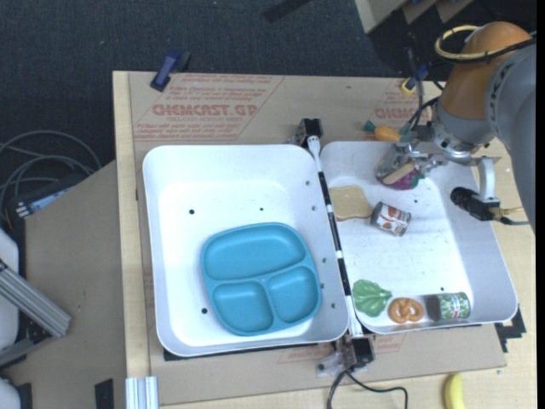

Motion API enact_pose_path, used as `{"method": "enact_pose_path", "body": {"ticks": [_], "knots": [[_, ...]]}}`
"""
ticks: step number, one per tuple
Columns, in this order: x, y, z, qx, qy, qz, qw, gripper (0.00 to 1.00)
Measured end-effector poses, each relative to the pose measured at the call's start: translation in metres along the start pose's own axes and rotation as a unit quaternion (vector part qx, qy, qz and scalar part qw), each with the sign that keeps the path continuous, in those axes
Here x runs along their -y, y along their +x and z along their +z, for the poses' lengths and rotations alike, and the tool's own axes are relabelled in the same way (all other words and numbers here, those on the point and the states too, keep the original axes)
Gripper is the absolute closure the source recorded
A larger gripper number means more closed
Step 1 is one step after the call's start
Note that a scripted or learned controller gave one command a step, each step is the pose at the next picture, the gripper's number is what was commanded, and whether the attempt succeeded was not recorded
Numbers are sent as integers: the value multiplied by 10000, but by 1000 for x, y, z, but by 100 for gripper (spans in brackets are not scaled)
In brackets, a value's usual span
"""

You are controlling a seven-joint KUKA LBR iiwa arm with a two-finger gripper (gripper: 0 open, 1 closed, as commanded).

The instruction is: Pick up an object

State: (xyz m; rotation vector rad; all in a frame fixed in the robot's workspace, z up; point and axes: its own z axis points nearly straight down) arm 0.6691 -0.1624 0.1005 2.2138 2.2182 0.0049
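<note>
Right bin [477, 262] holds my candidates. Tan flat piece [348, 201] lies by the bin's left wall. Small red-and-white can [390, 219] lies on its side just right of it. Purple-and-tan item [404, 175] sits near the far edge, under my gripper [409, 162]. Along the near edge: green leaf [370, 297], orange pretzel-like ring [405, 310], green-labelled can [449, 306] on its side.
</note>
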Motion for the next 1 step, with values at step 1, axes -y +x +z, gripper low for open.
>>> {"method": "enact_pose_path", "body": {"ticks": [1], "knots": [[41,74,-87,-19,28,2,10000,100]]}}
